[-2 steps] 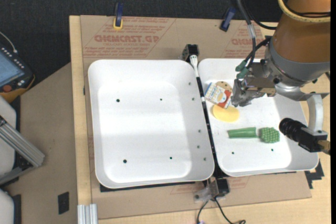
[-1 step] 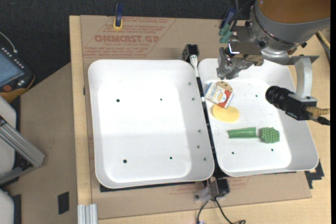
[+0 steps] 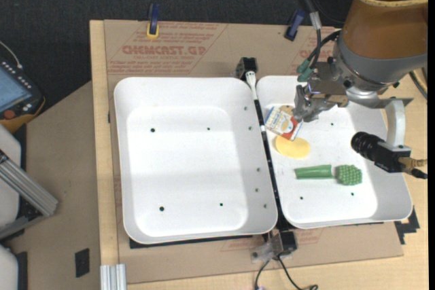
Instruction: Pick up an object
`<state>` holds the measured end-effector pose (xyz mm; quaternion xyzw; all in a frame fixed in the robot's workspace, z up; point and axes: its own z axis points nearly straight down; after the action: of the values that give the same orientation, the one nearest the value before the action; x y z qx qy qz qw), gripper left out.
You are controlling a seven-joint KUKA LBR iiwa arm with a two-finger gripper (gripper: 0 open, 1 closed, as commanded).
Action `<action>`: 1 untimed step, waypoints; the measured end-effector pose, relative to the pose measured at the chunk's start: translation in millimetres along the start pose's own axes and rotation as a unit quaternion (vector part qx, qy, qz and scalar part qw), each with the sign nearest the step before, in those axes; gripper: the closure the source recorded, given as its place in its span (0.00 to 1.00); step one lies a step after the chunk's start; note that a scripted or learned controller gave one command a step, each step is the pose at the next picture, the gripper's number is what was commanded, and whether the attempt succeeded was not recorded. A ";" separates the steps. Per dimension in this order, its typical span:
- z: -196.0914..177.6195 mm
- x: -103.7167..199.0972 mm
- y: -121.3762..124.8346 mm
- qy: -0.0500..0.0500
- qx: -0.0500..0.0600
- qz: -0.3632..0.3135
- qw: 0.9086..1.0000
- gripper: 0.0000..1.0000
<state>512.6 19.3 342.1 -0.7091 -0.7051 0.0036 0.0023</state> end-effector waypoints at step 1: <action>-14.7 2.9 0.9 0.001 -0.005 -0.003 1.000 1.00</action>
<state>513.6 22.2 356.8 -0.7069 -0.7073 -0.0006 -0.0011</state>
